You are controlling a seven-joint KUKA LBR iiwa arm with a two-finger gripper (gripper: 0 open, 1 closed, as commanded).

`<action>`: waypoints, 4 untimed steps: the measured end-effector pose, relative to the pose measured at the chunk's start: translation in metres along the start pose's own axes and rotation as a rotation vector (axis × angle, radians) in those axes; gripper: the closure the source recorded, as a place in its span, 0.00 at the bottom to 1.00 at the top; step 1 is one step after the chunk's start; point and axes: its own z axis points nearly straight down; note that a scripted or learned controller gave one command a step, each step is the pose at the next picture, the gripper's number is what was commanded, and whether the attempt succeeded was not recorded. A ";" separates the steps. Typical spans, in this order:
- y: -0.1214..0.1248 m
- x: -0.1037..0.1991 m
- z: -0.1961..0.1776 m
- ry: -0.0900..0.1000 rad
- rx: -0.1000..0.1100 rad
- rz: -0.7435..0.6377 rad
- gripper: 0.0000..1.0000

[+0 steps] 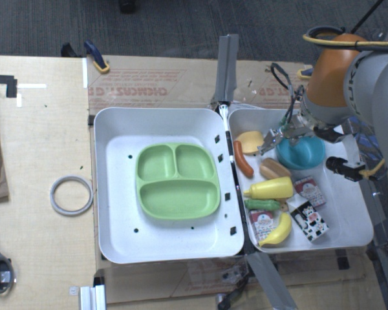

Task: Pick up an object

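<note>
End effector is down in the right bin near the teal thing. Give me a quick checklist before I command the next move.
1. End effector over right bin: ok.
2. Object held between fingers: cannot tell.
3. Nearest targets, teal cup and yellow piece, beside the tip: ok.
4. Clutter close by, hot dog, mustard bottle, banana: not ok, crowded.
5. Green divided plate in left bin, out of the way: ok.

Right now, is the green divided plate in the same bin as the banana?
No. The green divided plate lies in the left bin, while the banana lies in the right bin among the other items.
</note>
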 end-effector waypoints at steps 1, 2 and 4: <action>0.000 0.000 0.000 0.000 0.000 0.000 0.00; -0.085 -0.059 -0.039 0.001 -0.001 -0.141 0.00; -0.003 -0.084 -0.011 0.006 0.006 0.148 0.00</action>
